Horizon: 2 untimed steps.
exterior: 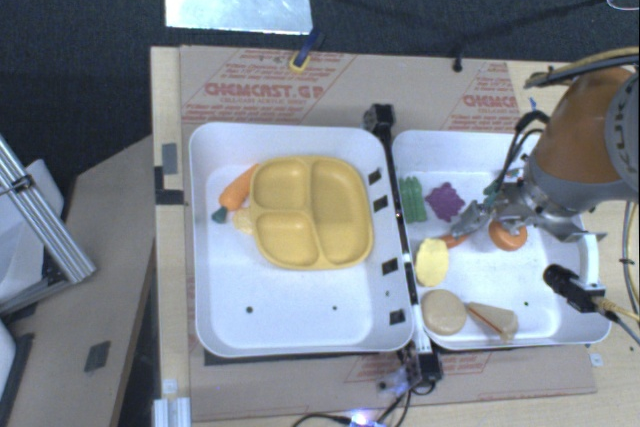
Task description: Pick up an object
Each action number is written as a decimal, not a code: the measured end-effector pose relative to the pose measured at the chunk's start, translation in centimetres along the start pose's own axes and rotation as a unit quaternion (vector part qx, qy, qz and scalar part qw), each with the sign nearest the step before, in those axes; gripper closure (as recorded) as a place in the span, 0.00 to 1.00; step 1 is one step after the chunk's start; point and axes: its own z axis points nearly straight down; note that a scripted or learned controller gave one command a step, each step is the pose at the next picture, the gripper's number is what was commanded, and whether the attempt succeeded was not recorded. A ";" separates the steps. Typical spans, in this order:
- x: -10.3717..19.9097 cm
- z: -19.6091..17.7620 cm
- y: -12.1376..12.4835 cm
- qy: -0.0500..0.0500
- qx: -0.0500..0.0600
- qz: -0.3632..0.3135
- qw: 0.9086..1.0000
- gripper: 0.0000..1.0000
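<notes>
Right bin (480, 340), near edge: round tan cookie-like piece (444, 312) at near-left corner; tan wedge piece (492, 319) just beside it, twd centre.
Right bin, left wall, mid: yellow oval piece (432, 262), just beyond the tan round one.
Right bin, centre: gripper (478, 218) low over bin floor, arm (585, 150) entering fr. right edge; jaw state cannot be told, fingers too small/blurred. Orange round item (508, 236) just right of gripper, under the wrist; thin orange bit (455, 239) just left of it. Nothing seen held.
Right bin, far-left: purple lumpy piece (444, 200); green ridged piece (412, 198) along left wall beside it.
Left bin (230, 315): yellow 3-compartment plate (304, 212), centre-far; carrot (237, 188) touching plate's left rim.
Bench (260, 80), beyond bins: printed cardboard sheet.
</notes>
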 end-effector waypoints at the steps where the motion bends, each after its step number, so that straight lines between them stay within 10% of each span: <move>1: 0.2 4.8 0.3 0.002 -0.005 0.000 1.000 0.00; 2: 0.1 3.3 0.6 0.000 -0.009 -0.001 1.000 1.00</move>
